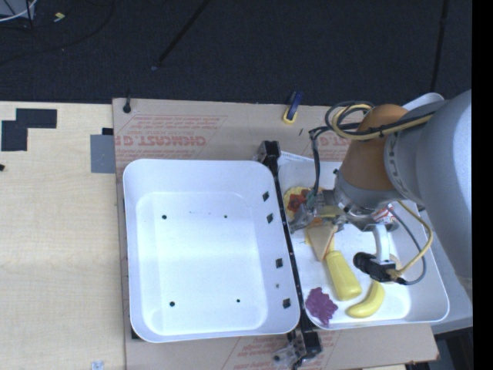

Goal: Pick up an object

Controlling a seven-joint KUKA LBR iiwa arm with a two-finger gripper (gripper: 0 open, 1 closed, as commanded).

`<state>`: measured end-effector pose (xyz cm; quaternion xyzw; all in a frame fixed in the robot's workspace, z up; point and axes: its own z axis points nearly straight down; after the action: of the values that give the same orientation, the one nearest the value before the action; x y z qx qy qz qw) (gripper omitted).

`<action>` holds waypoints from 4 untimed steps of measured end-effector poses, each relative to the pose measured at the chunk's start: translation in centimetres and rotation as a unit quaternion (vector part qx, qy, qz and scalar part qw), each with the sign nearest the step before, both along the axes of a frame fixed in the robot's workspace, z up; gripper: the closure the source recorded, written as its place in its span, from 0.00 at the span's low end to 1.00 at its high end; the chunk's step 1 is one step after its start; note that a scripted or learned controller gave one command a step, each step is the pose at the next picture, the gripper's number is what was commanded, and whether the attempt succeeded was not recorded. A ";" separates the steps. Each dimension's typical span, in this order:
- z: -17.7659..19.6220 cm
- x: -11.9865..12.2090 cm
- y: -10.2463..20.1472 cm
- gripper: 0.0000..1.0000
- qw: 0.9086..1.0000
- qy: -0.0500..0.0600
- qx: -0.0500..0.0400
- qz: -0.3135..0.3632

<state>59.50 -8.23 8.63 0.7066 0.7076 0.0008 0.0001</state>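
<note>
The arm is reaching down into the right bin, its gripper (grip state unclear to me) hovering near a yellow block and banana; closing comes next

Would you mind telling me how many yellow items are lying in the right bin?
2: a yellow cylinder mid-bin, and a banana at the near edge beside it. The arm may hide more.

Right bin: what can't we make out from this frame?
- Gripper: finger state, blocked by the wrist.
- Red and yellow item: partly under the gripper, identity unclear.
- Right bin: upper part covered by the arm.
- Purple object: too small to identify.
</note>
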 end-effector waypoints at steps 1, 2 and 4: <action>1.1 -0.4 -0.5 1.00 1.000 0.004 -0.004 -0.002; 2.0 -0.5 -0.6 1.00 1.000 0.005 -0.004 -0.002; 0.2 3.8 0.0 0.00 1.000 -0.001 0.000 0.000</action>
<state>63.30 -8.24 8.80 0.7066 0.7076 0.0011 0.0007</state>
